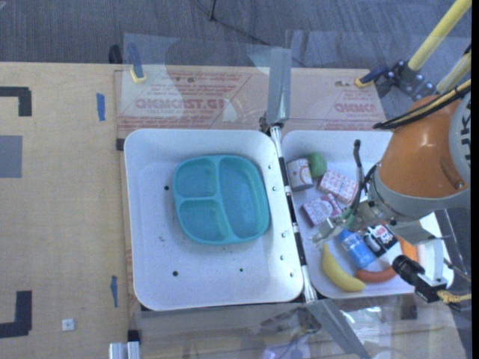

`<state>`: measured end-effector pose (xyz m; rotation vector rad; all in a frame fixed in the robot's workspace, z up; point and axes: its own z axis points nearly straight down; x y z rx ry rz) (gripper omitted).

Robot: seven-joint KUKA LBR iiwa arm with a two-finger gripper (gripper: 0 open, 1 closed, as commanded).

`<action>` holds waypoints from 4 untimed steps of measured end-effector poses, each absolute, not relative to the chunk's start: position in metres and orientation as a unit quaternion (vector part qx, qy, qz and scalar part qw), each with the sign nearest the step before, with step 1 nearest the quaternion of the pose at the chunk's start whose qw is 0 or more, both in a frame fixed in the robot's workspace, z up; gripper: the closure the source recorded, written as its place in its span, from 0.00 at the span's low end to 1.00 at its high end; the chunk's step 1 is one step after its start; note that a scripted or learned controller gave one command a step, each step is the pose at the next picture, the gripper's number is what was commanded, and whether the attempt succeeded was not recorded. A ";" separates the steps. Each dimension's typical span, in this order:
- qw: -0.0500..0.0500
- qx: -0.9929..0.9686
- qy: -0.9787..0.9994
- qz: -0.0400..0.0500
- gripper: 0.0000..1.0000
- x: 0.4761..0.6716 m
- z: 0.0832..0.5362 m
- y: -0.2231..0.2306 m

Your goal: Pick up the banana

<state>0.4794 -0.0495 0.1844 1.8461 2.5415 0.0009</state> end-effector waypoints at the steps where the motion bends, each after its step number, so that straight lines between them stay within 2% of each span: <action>1: 0.000 0.541 0.841 0.000 0.00 0.480 0.184 -0.002; 2: 0.002 0.515 0.857 0.001 0.00 0.511 0.185 -0.081; 3: 0.001 0.506 0.862 0.000 0.00 0.479 0.149 -0.159; 4: 0.001 0.535 0.845 0.001 0.00 0.544 0.202 -0.087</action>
